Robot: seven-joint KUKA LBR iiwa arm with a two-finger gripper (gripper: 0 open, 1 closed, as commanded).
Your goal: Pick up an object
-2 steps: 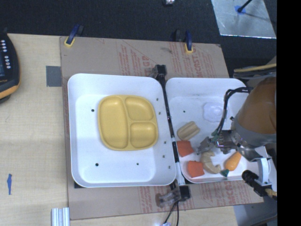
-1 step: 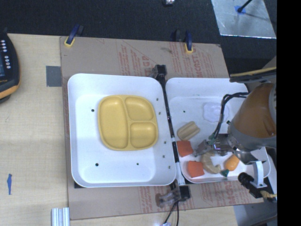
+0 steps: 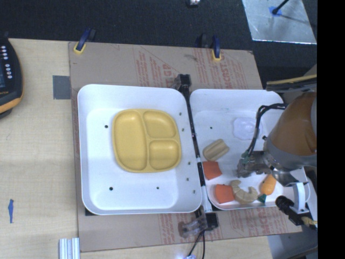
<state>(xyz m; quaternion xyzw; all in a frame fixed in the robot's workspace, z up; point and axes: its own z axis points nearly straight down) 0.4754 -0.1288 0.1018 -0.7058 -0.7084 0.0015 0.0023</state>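
Low over the front edge of the right white bin (image 3: 232, 99), our gripper (image 3: 251, 166), its grip impossible to judge, crowds a pale curved food piece (image 3: 243, 192); the orange carrot-shaped toy (image 3: 268, 184) alongside could get knocked aside

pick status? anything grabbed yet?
Done: the gripper is down inside the right bin, among the items. In hand: nothing visibly held. Left: grasp and lift; tan block, orange block and curved piece all lie in the bin.
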